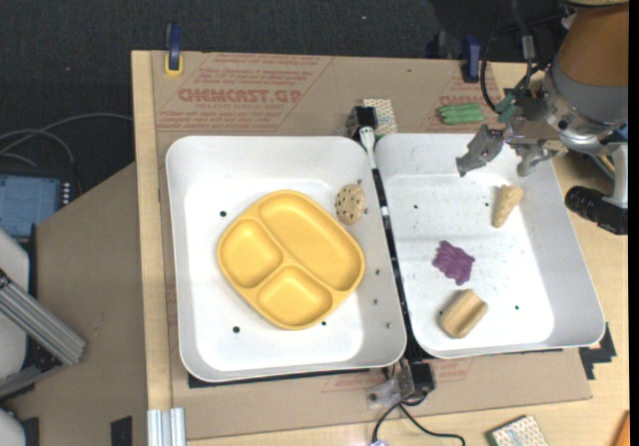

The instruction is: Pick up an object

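Red "CHEMCAST GP" lettering (240,93) on the bench board; hand (502,161) spread wide, nothing between its fingers.

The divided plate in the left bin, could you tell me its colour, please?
Yellow throughout; the divided plate shows best in the camera view.

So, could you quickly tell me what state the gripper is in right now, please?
Gripper: open, holding nothing, above the far end of the right bin.
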